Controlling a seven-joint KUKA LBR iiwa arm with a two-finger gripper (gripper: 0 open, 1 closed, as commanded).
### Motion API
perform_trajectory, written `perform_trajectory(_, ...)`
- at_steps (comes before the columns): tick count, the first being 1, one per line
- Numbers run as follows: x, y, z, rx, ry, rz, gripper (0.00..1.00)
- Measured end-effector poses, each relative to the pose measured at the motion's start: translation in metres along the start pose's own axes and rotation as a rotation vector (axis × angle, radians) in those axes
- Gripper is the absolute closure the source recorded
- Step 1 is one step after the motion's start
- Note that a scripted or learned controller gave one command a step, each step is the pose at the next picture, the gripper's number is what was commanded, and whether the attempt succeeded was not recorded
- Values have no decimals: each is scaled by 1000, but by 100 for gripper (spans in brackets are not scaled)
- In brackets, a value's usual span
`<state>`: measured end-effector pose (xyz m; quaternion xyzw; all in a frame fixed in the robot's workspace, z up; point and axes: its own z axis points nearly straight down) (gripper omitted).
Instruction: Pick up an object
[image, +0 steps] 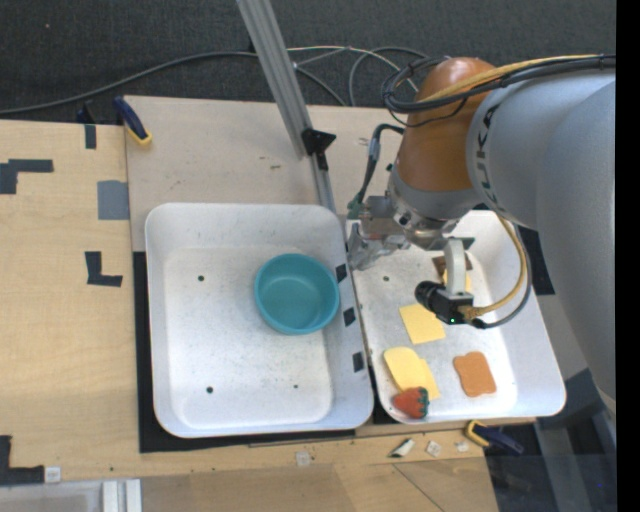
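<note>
Trouble, as I judge it, comes from where the two-finger gripper (372, 243) hangs: low over the near-left corner of the right shallow white bin (530, 395), beside the rim it shares with the left shallow white bin (175, 300). I cannot tell its opening, and I see nothing in it. A descent here could strike that rim or close on bare floor. The candidates lie well apart from it toward the front: a pale yellow flat square (422, 324), a yellow wedge-like block (409, 368), an orange rounded slab (475, 374) and a small red strawberry-like piece (410, 402). A teal round bowl (296, 292) sits in the left bin. No writing I can read.
</note>
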<state>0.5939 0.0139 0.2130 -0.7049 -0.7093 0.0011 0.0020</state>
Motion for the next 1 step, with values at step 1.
perform_trajectory(1,51,-27,-2,0,0,0,100)
